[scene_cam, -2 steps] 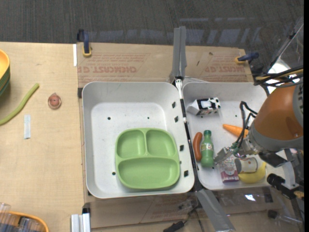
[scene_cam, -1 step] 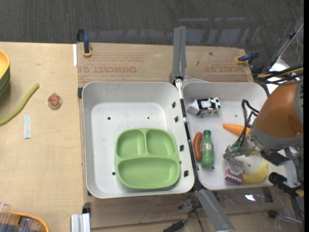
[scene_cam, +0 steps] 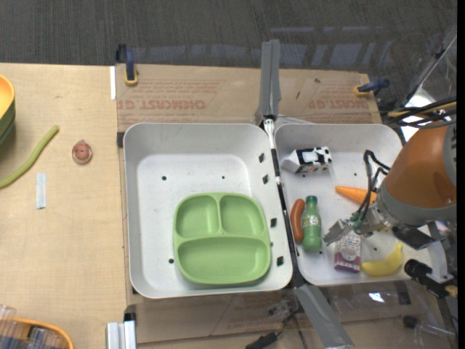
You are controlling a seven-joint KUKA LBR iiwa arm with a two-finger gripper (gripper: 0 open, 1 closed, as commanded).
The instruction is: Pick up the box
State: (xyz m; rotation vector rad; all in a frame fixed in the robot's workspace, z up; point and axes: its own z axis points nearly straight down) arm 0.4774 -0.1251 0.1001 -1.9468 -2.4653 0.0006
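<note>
Nearest the camera, at the front of the right bin (scene_cam: 320, 273), the small box (scene_cam: 348, 254) lay flat beside a yellow banana (scene_cam: 383, 263), with the gripper (scene_cam: 354, 226) hanging right over the box's far end; whether its jaws were apart or together could not be told. Left of the box stood a green bottle (scene_cam: 312, 224) and a red sausage (scene_cam: 297, 219), with a carrot (scene_cam: 352, 193) and a black-and-white toy cow (scene_cam: 308, 159) farther back. A green divided plate (scene_cam: 221, 238) sat in the left bin (scene_cam: 145, 195).

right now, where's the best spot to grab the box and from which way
Probably across the two long sides of the box, coming straight down. It lies flat in the right bin, long axis running near to far, with the banana close by its right side.
</note>
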